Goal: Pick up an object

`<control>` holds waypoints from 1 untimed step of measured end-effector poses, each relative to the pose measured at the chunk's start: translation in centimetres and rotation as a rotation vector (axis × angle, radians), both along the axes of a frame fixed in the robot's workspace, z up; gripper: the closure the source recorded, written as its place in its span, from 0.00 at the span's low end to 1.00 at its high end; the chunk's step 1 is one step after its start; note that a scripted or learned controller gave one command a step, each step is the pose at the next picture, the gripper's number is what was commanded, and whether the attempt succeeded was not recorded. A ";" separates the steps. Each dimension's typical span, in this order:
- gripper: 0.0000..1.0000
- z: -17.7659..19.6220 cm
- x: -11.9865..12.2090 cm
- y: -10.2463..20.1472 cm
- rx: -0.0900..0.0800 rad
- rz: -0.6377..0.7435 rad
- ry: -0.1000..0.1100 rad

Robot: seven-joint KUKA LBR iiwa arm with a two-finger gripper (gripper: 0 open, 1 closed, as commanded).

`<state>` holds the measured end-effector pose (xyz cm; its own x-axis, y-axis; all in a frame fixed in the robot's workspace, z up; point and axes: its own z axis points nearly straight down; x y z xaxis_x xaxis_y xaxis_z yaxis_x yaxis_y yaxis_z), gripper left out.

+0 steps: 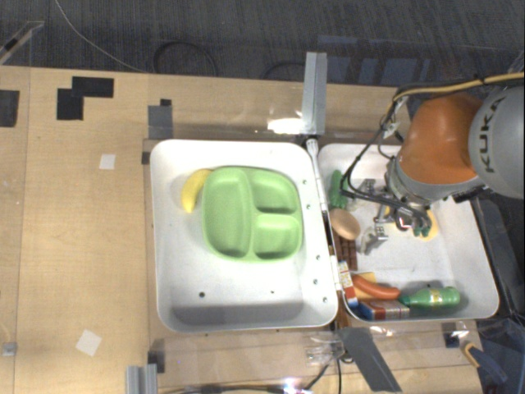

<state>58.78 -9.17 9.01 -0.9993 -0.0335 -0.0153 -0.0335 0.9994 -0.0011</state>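
Observation:
My gripper [380, 233] hangs low over the middle of the right bin [484, 290], below the arm's orange band [439, 142]. Just left of it lies a tan rounded piece [346, 224], with a green item [336, 189] behind that along the bin's left wall. A small yellow-green object [424, 231] peeks out on the gripper's right, partly hidden by the wrist. Along the near wall lie a red-orange item [374, 287], a green bottle [431, 298] and a thin blue and red stick [385, 310]. Nothing is seen held.
The left bin [176, 302] holds a green divided plate [250, 212] with a yellow banana [193, 190] at its left edge. A dark brown piece [348, 258] sits by the divider between the bins. Black cables [361, 167] loop beside the wrist.

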 end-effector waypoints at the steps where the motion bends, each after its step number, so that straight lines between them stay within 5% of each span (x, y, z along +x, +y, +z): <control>1: 1.00 1.6 0.5 0.1 -0.001 0.003 -0.018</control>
<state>59.30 -9.08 10.57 -0.9988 -0.0364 -0.0337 -0.0364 0.9993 -0.0024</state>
